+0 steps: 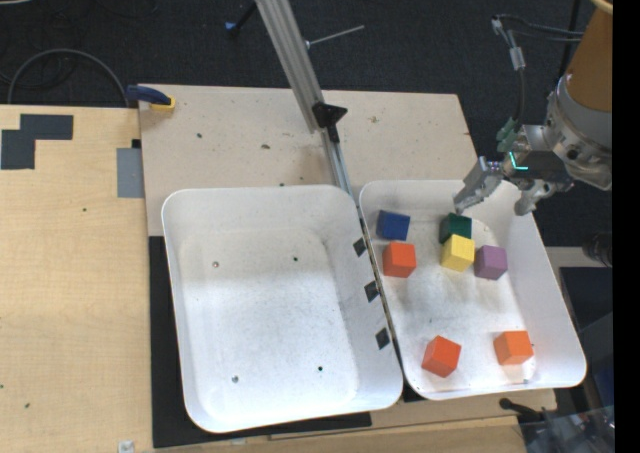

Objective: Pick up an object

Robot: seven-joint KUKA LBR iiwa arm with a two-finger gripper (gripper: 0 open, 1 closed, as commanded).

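Camera view: tool (499,195) hangs wide open, holding nothing, above green cube (456,227); approach step, next a straight descent.

The arm (600,61) was cut off by the frame's edge at three o'clock, so its upper links could not be seen. One finger of the gripper (497,193) overlapped the green block (457,226) at its eleven o'clock corner, hiding that part. The left bin's (200,381) six o'clock rim hid the bench beneath.
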